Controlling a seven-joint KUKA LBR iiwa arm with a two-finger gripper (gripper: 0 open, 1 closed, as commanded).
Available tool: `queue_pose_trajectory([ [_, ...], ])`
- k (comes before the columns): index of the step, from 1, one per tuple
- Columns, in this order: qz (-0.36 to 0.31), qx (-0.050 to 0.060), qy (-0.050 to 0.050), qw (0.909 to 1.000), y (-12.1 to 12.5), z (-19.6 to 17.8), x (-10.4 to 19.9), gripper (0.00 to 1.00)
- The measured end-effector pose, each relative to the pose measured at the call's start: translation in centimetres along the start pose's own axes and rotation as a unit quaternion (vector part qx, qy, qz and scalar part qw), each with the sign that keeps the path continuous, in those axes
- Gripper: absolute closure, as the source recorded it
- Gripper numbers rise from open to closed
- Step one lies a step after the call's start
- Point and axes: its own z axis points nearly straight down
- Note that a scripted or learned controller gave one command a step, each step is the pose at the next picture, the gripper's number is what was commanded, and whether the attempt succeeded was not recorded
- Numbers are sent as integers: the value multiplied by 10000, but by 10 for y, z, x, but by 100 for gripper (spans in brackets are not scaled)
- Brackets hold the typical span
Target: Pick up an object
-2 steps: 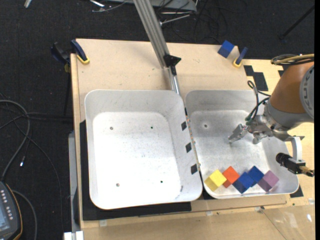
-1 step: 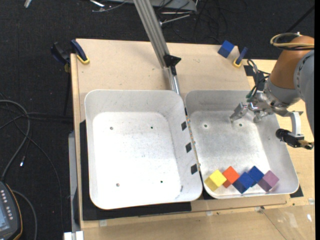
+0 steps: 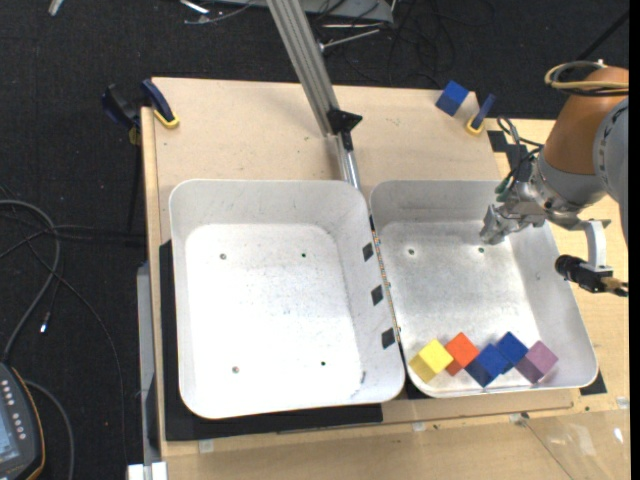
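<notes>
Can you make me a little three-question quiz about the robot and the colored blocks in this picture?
1. True or false: the yellow block lies in the left bin.
2. How many blocks sit along the near edge of the right bin?
3. Which is nearer the gripper: A, the orange block, or B, the far wall of the right bin?

Key
1. False. It lies in the right bin.
2. Four: yellow, orange, the blue block and the purple block. Another blue block sits outside on the bench.
3. B. The gripper hangs over the far part of the bin, away from the blocks.
</notes>
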Motion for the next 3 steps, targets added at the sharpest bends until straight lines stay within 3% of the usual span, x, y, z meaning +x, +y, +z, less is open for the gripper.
queue_pose_trajectory([
  [1, -7, 25, 27, 10000, -24, -13, 71, 100],
  [3, 26, -1, 12, 10000, -23, -33, 66, 100],
])
